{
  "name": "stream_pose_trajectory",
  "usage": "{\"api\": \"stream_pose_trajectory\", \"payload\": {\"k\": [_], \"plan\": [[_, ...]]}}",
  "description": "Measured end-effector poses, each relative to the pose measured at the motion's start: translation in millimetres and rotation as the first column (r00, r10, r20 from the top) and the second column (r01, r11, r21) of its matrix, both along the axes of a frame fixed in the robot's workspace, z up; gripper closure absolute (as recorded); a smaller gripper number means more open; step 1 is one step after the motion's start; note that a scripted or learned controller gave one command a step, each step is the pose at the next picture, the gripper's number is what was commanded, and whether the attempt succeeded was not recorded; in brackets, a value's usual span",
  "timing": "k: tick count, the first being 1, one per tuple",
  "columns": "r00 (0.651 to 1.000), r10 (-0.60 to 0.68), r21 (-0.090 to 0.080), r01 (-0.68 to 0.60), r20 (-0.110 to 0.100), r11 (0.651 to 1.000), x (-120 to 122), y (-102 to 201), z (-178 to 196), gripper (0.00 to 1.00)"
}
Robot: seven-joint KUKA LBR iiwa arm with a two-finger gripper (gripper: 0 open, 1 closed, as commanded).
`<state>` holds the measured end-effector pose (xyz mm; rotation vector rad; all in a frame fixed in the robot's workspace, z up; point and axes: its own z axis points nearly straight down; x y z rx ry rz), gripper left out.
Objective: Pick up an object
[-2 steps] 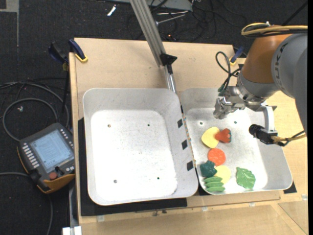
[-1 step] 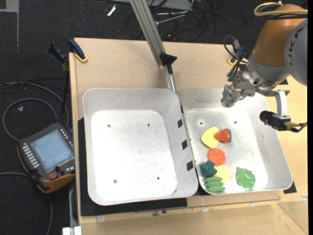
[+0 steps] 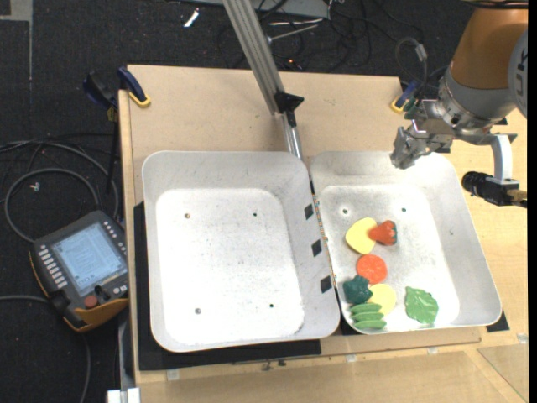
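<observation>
Several small toy foods lie in the right bin (image 3: 436, 200): a yellow piece (image 3: 361, 236) touching a red piece (image 3: 385, 232), an orange round one (image 3: 371, 268), a dark teal one (image 3: 357, 290), a pale yellow one (image 3: 383, 296), a striped green one (image 3: 367, 313) and a leafy green one (image 3: 421, 305). My gripper (image 3: 407, 154) hangs over the bin's far rim, well above and behind the toys. Nothing shows between its fingers.
The left bin (image 3: 222, 250) sits beside the right one. A slanted metal pole (image 3: 256, 44) crosses the bench's far side. Clamps (image 3: 134, 86) grip the bench's far corners. A teach pendant (image 3: 80, 263) lies on the floor at left.
</observation>
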<state>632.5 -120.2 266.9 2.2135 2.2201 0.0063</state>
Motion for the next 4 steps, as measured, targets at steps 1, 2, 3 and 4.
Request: {"api": "stream_pose_trajectory", "payload": {"k": [1,2,3,4], "plan": [[1.000,0.004,0.002,-0.004,-0.007,1.000,-13,47,2,1.00],[1.000,0.006,0.003,-0.006,-0.009,1.000,-21,108,-1,1.00],[1.000,0.006,0.003,-0.006,-0.009,1.000,-24,161,-8,1.00],[1.000,0.005,0.003,-0.005,-0.011,1.000,-39,209,-32,1.00]]}}
